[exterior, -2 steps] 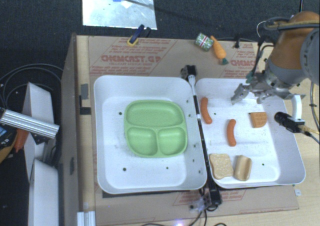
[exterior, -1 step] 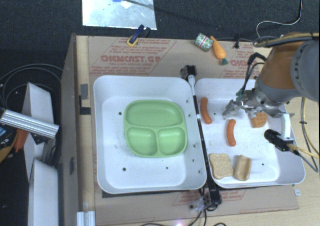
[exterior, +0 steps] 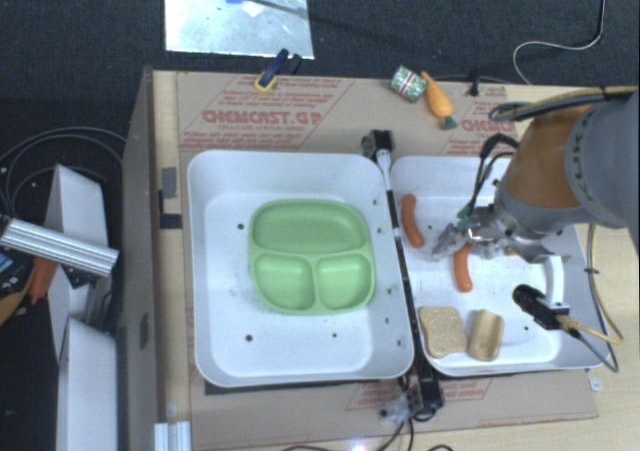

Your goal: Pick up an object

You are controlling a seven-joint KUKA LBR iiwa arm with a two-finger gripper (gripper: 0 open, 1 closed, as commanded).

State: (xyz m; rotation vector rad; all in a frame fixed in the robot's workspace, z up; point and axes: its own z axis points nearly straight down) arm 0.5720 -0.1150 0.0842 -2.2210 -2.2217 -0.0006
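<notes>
Toast slice lies spare while the pincer, spread, hovers just above a sausage to grab it

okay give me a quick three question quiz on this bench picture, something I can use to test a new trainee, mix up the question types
1. True or false: the green divided plate lies in the left bin.
2. Multiple choice: which thing lies nearest the gripper? A) the bread slice B) the lower sausage C) the toy carrot
3. Fill in: the upper sausage lies in the right bin, close to its ____ wall.

Key: 1 true. 2 B. 3 left.
</notes>
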